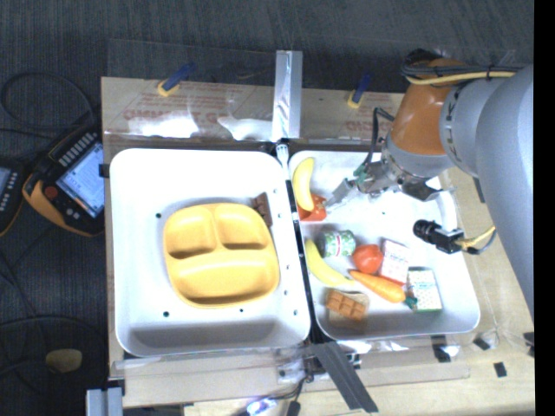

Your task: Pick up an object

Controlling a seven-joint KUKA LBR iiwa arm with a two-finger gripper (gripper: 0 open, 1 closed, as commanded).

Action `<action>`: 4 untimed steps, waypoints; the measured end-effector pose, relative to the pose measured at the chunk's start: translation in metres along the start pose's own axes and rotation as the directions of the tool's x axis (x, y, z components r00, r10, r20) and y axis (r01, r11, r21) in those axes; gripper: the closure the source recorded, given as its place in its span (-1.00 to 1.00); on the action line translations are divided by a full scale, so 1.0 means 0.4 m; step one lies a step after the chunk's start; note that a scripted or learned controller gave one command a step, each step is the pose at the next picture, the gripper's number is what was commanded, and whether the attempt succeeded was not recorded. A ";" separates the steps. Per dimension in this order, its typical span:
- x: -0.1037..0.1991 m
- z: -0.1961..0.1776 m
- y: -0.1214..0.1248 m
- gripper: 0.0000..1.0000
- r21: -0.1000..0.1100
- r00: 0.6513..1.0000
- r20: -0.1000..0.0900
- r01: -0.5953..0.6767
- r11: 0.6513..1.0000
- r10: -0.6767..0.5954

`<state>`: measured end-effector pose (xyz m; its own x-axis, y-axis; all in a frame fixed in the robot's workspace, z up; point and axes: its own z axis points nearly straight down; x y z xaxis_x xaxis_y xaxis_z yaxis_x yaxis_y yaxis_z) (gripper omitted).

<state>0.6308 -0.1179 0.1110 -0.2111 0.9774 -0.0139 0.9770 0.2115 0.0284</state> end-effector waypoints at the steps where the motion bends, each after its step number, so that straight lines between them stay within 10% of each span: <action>1: 0.011 0.048 -0.153 -1.00 0.014 0.990 -0.009 0.141 0.990 -0.140; 2: 0.066 0.041 -0.352 -1.00 0.014 0.986 -0.010 0.165 0.986 -0.164; 3: 0.067 0.013 -0.344 1.00 0.007 0.986 -0.009 0.166 0.986 -0.165; 4: 0.219 -0.192 -0.323 1.00 0.024 0.958 -0.023 0.287 0.958 -0.287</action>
